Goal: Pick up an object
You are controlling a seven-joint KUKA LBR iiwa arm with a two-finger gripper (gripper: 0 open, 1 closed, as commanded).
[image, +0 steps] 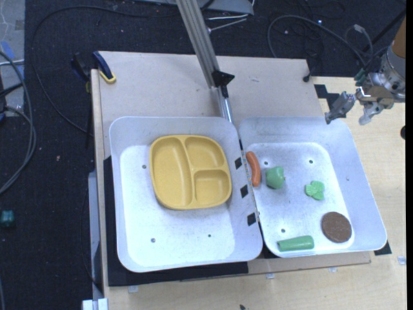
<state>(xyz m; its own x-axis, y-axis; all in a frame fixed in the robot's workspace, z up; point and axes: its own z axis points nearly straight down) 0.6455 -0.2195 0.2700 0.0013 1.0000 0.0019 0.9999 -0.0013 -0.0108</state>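
Nothing has been picked up yet, judging by how things lie: every candidate object rests on the floor of the right bin (361, 192), and the whole grasp is left to do.

Nearest the camera, along that bin's front edge, a green cylinder (296, 243) lies on its side, and just beside it toward the front right corner sits a flat brown disc (336, 227). Further in, around the middle of the bin, a small green leafy piece (315, 190) lies apart from a chunkier green block (275, 177). Just beside that block, against the bin's left wall, an orange sausage-shaped piece (254, 168) lies lengthwise along the wall.

The left bin (129, 237) holds a yellow divided plate (191, 172), set toward its back half, with three compartments and nothing in them.

Farthest off, the gripper (353, 108) hangs above and outside the right bin's back right corner. Its two fingers stand spread apart with nothing between them, so it is open and unloaded. All five objects lie well apart from it, toward the front and left; the leafy piece and the block look the closest, the cylinder and the disc the most distant.
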